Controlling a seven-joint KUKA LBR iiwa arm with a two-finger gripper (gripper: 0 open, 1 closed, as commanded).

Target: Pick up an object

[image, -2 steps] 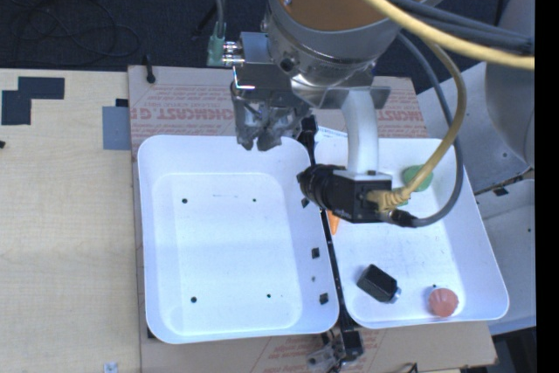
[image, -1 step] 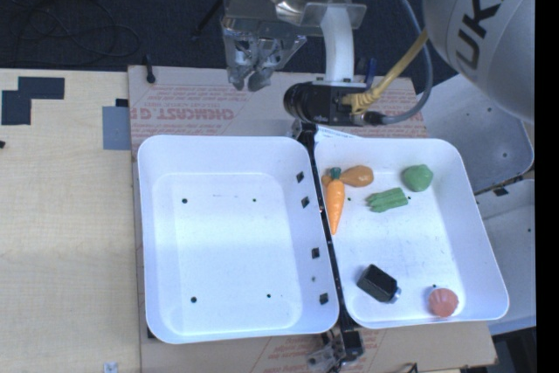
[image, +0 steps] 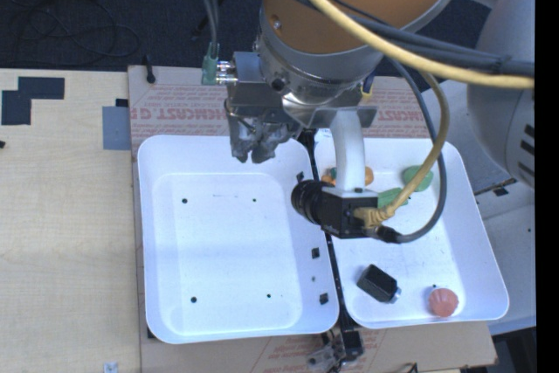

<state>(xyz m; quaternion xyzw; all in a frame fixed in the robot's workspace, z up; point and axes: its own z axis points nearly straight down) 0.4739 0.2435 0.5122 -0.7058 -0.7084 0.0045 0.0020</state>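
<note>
The gripper (image: 256, 144) is hanging over the far edge of the left bin (image: 166, 275); whether it is gripping anything cannot be told. A black block (image: 377, 283) and a pink ball (image: 443, 301) are lying near each other in the right bin (image: 472, 249), with green (image: 417, 178) and orange (image: 362, 176) pieces sitting farther back.

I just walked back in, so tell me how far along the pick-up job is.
Nothing looks picked yet. The black block, pink object and green object all lie in the right bin. The gripper hangs over the far edge of the left bin. The whole pick remains.
</note>
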